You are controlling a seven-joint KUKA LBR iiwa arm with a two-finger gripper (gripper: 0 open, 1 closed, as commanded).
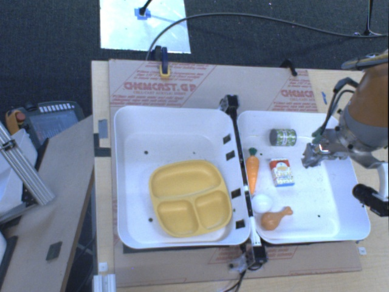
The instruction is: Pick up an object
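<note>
Right bin (340,224), shallow, white, smooth plastic, rounded corners; taken as landmark. Contents: small carton (281,172), red and white, box-shaped, lying flat near the bin's middle, just left of and slightly below the gripper (312,155), apart from it. Green can (283,137), cylindrical, on its side, toward the bin's far edge, left of and above the gripper. Toy carrot (252,170), orange, tapered, green top, along the bin's left wall. White egg (262,202), round, smooth, near the left wall toward the near edge. Toy drumstick (276,217), orange-brown, bulbous at one end, just beside the egg toward the near edge. Gripper over the bin's right half, grey metal, beneath the orange band of the arm; nothing visible between the fingers; opening too blurred to tell. Left bin (134,126), same make, adjoining the right bin's left wall, containing a yellow tray (188,196) with three compartments.
</note>
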